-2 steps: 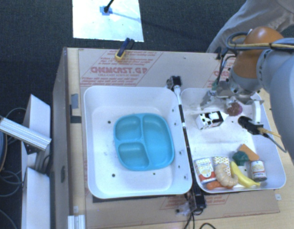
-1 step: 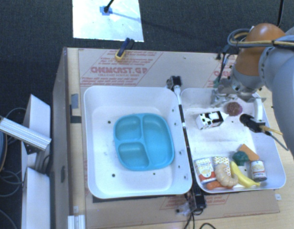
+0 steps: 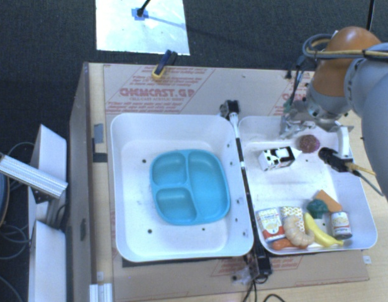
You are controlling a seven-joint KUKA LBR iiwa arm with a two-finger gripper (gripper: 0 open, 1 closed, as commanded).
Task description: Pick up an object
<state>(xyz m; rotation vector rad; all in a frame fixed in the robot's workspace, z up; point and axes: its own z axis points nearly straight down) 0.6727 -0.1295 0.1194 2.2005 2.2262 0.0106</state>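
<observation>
The hand [image 3: 293, 126] hangs low at the right bin's [image 3: 368, 212] upper edge, near the maroon ball [image 3: 309, 143] and cow-patterned carton [image 3: 276, 158], likely lining up a pick; its grip state I cannot tell.

Bright, even overhead light washes the two white bins [image 3: 181, 126] nearly to glare, casts only soft faint shadows, leaves the dark floor [image 3: 36, 36] dim and grainy, and the whole picture is slightly soft.
</observation>
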